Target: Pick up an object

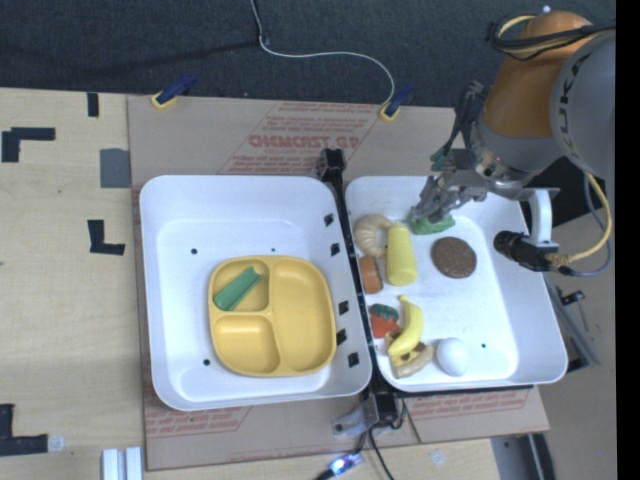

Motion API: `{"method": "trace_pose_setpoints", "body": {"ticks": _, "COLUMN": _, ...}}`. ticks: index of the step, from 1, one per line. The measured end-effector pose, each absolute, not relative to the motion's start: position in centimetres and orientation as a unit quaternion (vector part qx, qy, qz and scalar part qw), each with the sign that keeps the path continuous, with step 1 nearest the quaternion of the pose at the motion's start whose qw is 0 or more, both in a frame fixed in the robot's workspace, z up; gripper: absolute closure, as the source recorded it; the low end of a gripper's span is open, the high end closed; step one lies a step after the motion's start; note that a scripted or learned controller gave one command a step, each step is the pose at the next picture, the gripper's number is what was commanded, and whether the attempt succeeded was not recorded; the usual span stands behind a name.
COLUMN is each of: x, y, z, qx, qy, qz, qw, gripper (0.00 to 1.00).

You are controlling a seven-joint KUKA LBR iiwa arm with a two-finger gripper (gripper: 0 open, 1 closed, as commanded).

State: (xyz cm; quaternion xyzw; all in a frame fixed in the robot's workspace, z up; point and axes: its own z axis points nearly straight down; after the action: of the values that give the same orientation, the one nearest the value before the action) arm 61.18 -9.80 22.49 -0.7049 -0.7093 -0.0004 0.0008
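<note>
Two bins: set side by side on the worktop (pixel 200 133); the right bin (pixel 520 298) carries the loose items, the left bin (pixel 170 228) a yellow divided plate (pixel 290 318) with a green piece (pixel 237 289) in one compartment.
Pincer: the pincer (pixel 437 208) is seen low over the far edge of the right bin; whether it is wide or narrow cannot be told, as the tips are lost against the item beneath.
Likely target: a small green item (pixel 434 225) lies directly under the pincer tips, apparently touching them; no grasp can be confirmed.
Handling: judged light and small, probably a toy food piece of plastic or foam; its low, flat profile leaves little to take hold of, so its opposite edges would best be pinched, close to the bin floor.
Slip risk: a smooth surface is presumed, and the piece could be pushed aside rather than caught.
Neighbours: a yellow cylinder (pixel 401 255) lies just beside the pincer, nearer the camera and toward the left bin; a beige bulb-like item (pixel 371 231) is beyond it.
Also near: a brown disc (pixel 454 257) sits just nearer the camera.
Further off: a banana (pixel 406 328), a white egg (pixel 452 355) and an orange piece (pixel 371 274) lie well apart.
Obstruction: the bin wall behind the pincer and the yellow cylinder crowd the approach.
</note>
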Motion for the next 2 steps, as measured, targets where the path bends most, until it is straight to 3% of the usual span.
{"method": "trace_pose_setpoints", "body": {"ticks": 1, "x": 58.9, "y": -4.4, "z": 21.6, "qx": -0.705, "qy": -0.709, "qz": 0.0010, "qw": 0.002, "gripper": 1.00}}
{"method": "trace_pose_setpoints", "body": {"ticks": 2, "x": 58.1, "y": 0.1, "z": 22.2, "qx": -0.705, "qy": -0.709, "qz": 0.0002, "qw": 0.002, "gripper": 1.00}}
